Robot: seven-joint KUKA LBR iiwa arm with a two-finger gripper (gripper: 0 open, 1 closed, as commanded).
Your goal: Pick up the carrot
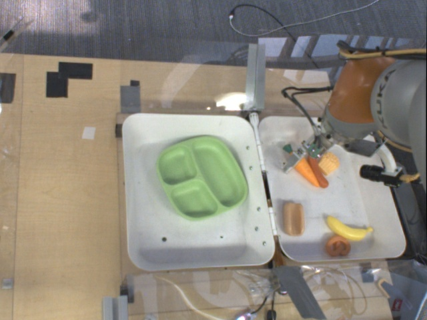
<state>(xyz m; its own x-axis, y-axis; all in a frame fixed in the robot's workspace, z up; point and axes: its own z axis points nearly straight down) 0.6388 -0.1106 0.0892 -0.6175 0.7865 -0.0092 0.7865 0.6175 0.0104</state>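
In the camera view, the carrot (307,171) is seen lying flat in the right bin (387,242), pressed between a red sausage (319,174) and a corn piece (328,163). A miss or a double grab is judged likely, since these neighbours touch it and could be caught or pushed instead. The end effector (308,151) is placed just above the carrot's upper end; whether it is wide or narrow cannot be told. The carrot appears orange, tapered and smooth.
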